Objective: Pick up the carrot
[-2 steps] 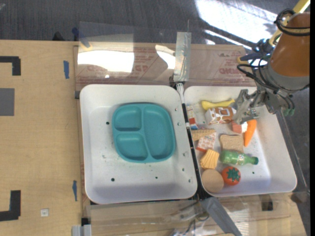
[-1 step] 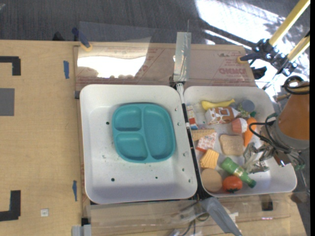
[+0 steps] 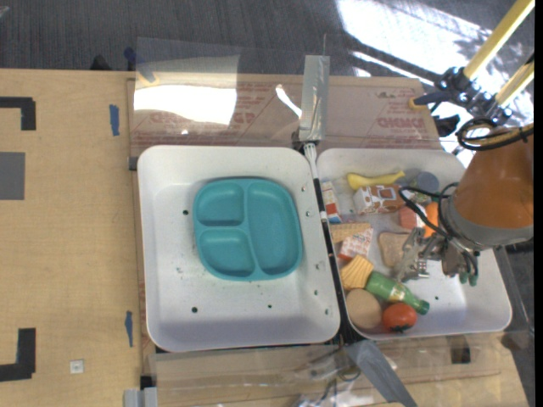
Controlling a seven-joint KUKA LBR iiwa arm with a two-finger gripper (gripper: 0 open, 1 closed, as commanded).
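The grey arm with its orange band (image 3: 501,189) reaches in from the right over the right-hand shallow white bin (image 3: 494,314). Its two-finger gripper (image 3: 416,259) hangs low over the middle of that bin, just above a tan slice of toy bread (image 3: 391,246). Whether the tool is released or clenched cannot be told from this view, and nothing can be seen grasped in it.

The small orange carrot (image 3: 432,214) lies in the right bin towards its far right. It sits just beside the arm's wrist, which partly hides it, and it is a little farther back than the gripper. A pinkish round piece (image 3: 409,219) lies just left of it.

Other toy food crowds the same bin. A yellow banana (image 3: 375,179) and a grey rounded piece (image 3: 422,181) lie along the far side, with a small white and red carton (image 3: 374,199) just nearer than the banana. On the near side a green bottle (image 3: 397,292) lies tilted, touching a red tomato (image 3: 399,315). A beige rounded piece (image 3: 363,309) sits to the tomato's left, and a yellow ridged block (image 3: 357,270) lies just beyond that.

The left-hand white bin (image 3: 161,170) holds a teal divided plate (image 3: 249,227) near its centre. Both bins rest on a tan bench (image 3: 59,244).
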